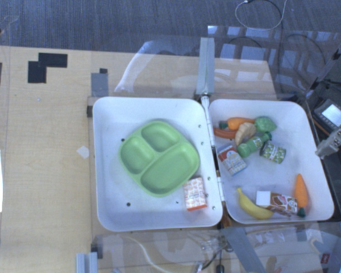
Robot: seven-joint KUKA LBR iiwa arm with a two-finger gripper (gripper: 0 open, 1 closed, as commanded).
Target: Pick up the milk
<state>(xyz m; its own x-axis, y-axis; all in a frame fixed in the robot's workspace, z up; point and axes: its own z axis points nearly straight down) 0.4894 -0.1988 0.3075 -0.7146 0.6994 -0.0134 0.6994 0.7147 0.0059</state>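
Only the tip of the gripper (331,145) pokes in at the view's right edge, a pale grey metallic piece over the right rim of the right bin (321,175). The rest of the arm is cut off, and I cannot tell whether the gripper is open or closed. Nothing can be seen held in it.

Labels on the small packages are too small to read. The milk carton (232,160), a boxy pack printed red and white, lies tilted on the right bin's floor. It is well to the gripper's left and slightly nearer the viewer, close to the wall between the bins.

Between that carton and the gripper lie a green plastic bottle (253,144) on its side and a short green can (273,152), just beside each other. Farther back from them sit a lumpy green vegetable (265,124), a beige piece (245,132) of unclear shape, and a carrot (239,122).

Nearer the viewer than the gripper are a second carrot (300,191), smooth and tapered, a brown packet (284,202) and a curved yellow banana (253,206).

Both bins are shallow, white and smooth with rounded corners. The left bin (111,129), far to the gripper's left, holds a glossy green plate (159,158) divided into three sections. It also holds an orange-and-white carton (195,194) just beside the plate's near edge.
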